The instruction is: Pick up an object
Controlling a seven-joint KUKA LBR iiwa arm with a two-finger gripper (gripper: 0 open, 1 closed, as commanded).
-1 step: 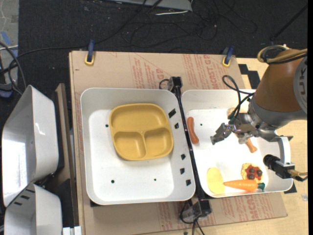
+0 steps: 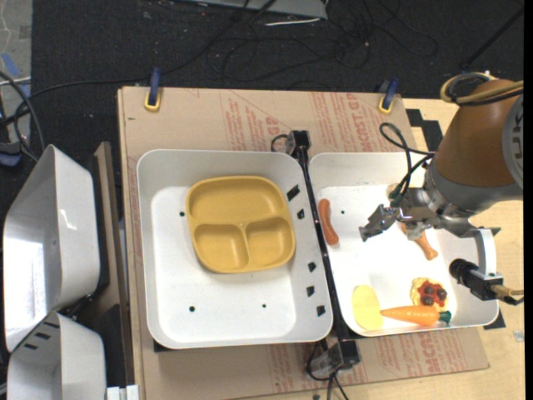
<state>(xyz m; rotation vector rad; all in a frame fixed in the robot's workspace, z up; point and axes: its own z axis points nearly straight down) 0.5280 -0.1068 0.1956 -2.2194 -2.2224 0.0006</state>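
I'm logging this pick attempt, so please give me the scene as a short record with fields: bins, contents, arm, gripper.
left bin: holds a yellow divided plate
right bin: holds a toy hot dog, a yellow slice, a toy carrot, a small pizza piece, an orange piece partly under the gripper
arm: reaches in from the right, over the right bin
gripper: above the right bin's middle, no object seen in it

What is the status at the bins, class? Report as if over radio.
Gripper over right bin, nothing seen held. Sausage, carrot, yellow piece lying loose. Divided plate in left bin.
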